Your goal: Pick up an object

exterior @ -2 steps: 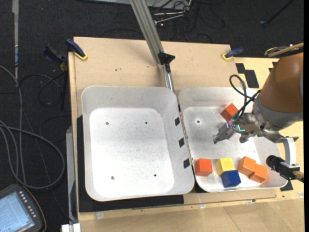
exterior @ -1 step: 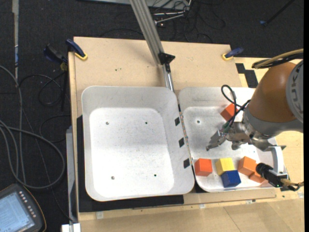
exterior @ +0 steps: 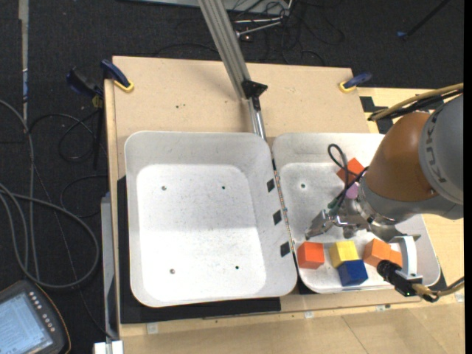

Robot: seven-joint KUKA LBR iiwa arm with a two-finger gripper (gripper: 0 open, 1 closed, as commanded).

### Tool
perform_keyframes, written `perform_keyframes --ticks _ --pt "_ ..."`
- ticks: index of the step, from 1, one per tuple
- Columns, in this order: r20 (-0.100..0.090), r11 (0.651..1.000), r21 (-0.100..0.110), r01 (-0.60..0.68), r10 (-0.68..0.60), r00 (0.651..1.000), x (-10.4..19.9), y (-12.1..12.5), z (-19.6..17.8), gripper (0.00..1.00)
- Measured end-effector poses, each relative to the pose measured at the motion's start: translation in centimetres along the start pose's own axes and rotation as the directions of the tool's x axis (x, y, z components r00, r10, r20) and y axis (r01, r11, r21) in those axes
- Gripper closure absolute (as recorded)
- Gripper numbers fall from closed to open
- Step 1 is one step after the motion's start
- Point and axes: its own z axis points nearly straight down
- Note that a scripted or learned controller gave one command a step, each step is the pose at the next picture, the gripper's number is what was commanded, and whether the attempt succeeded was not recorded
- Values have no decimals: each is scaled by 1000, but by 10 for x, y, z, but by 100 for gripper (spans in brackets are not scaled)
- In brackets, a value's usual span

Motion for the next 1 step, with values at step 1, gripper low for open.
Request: perform_keyframes --ticks 1 --pt "1 1000 -5 0 0 1000 0 0 28 0"
